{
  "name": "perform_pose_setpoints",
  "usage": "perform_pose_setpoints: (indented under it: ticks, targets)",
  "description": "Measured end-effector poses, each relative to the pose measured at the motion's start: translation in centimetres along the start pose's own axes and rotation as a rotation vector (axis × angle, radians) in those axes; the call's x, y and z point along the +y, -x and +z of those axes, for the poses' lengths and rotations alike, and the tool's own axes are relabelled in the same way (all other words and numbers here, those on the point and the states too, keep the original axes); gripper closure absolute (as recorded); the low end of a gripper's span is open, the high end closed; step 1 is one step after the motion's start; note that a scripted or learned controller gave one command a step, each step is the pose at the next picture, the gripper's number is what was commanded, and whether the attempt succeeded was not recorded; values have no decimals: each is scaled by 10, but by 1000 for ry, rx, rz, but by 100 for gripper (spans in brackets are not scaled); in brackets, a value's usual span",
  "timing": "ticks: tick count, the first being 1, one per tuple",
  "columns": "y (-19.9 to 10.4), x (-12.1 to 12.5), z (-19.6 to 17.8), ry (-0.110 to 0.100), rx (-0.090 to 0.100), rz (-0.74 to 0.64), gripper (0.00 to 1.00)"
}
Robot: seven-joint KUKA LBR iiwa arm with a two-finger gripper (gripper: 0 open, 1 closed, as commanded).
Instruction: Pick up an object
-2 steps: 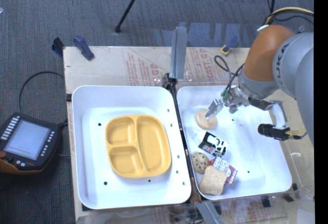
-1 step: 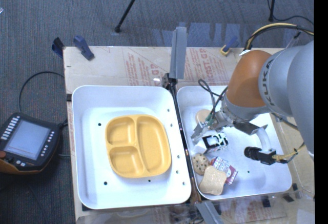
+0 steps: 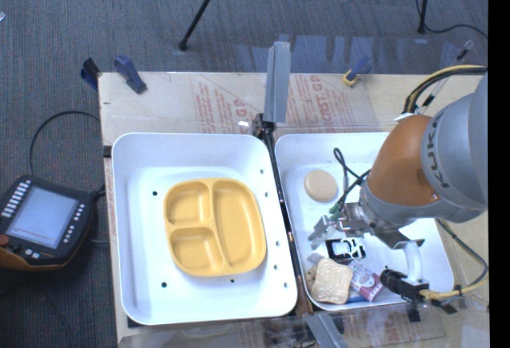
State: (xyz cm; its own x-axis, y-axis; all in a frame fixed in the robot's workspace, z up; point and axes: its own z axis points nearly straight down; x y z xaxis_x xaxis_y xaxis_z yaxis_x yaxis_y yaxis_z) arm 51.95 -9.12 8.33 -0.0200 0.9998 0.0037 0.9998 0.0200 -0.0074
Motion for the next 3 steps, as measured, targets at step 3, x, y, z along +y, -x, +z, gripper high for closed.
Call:
perform_pose_setpoints:
  ticks: [3]
  targets:
    - [38,60,-114,7,-3,-10,0]
